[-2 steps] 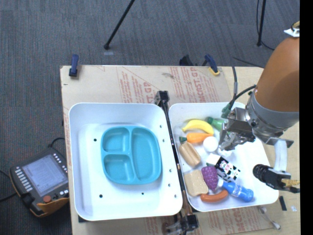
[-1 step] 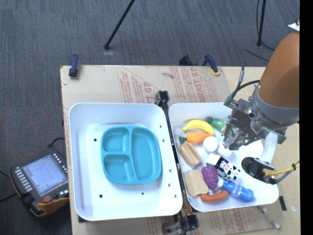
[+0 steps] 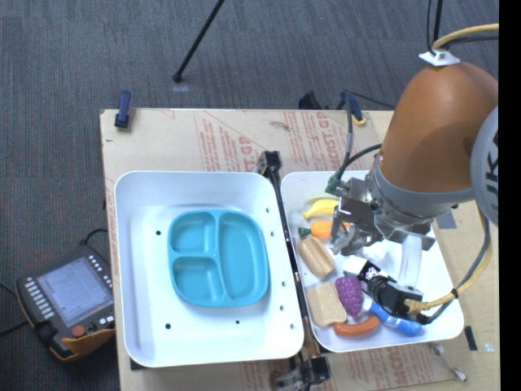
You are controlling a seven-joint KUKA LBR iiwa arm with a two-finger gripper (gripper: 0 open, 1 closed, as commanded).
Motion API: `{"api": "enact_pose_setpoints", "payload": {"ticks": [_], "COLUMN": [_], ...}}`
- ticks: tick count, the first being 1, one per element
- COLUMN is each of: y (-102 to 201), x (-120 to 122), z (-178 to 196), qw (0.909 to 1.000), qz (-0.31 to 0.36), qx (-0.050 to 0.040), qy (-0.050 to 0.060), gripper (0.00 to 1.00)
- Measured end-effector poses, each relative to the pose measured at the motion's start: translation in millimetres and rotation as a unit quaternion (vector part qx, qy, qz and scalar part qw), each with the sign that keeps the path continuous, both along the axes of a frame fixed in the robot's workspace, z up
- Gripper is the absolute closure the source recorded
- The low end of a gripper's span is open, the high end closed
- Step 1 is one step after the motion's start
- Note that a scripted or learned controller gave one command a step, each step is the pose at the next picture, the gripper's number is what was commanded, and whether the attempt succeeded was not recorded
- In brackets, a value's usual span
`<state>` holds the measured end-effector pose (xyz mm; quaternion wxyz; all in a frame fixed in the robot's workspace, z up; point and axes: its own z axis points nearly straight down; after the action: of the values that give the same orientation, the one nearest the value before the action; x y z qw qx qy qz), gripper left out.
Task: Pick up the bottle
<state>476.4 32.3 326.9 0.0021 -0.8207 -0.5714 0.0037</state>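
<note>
Arm hung over right bin, orange band hiding bin's far right corner. Gripper sat low near bin's centre, just beside orange piece; whether jaws were open or closed, could not tell. Bottle, blue, lay at near edge, partly under black cabling. Tight room: banana, hotdog bun, grapes, toast, sausage crowded left side. Left bin held teal divided plate, margins open all round.

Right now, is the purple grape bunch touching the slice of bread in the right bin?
Touching. The camera view shows the purple grape bunch overlapping the right edge of the slice of bread, with no white bin floor between them.
</note>
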Motion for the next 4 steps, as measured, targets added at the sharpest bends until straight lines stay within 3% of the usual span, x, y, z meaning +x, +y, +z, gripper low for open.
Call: {"api": "enact_pose_setpoints", "payload": {"ticks": [1,2,3,4], "y": [41.8,93.7,142.6,207.6], "x": [-1.7,-0.9,-0.8,9.1], "z": [-119.7,-108.8,-91.8,-80.1], "qw": [0.9992,0.9988,0.9885,0.9989], "qz": [-0.04,0.049,0.151,0.046], "qx": [-0.0001,0.0001,0.0005,-0.001], "qy": [0.002,0.0,0.0,0.0], "gripper": [1.0,1.0,1.0,1.0]}}
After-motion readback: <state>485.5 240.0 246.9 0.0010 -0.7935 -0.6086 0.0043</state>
